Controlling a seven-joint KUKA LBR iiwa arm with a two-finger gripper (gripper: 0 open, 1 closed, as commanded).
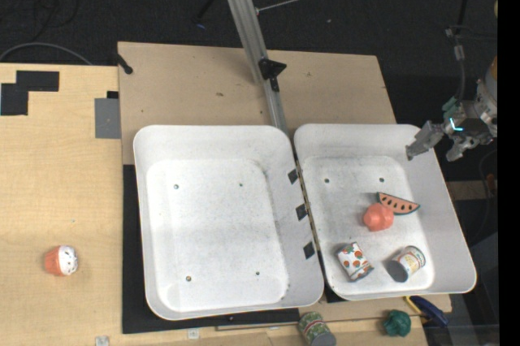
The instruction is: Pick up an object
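1. Grey two-finger gripper (437,138) hangs at the right white bin's (349,143) two o'clock rim, fingers spread, pinching nothing.
2. Round red plastic fruit (377,218) lies mid-bin, touching an orange watermelon-slice toy (398,203) at its two o'clock.

No text, brand, number or sign can be read anywhere in the frame. The small can (354,261) in the lower right of the frame, lying in the right bin (439,174), carries a white wrap with red spots, but no letters can be made out on it. The tin (405,263) just right of it shows a pale label with a yellowish patch, too small and blurred to read. The round orange-and-white toy (61,261) at the lower left has dark marks on its white face, which are not legible as writing.
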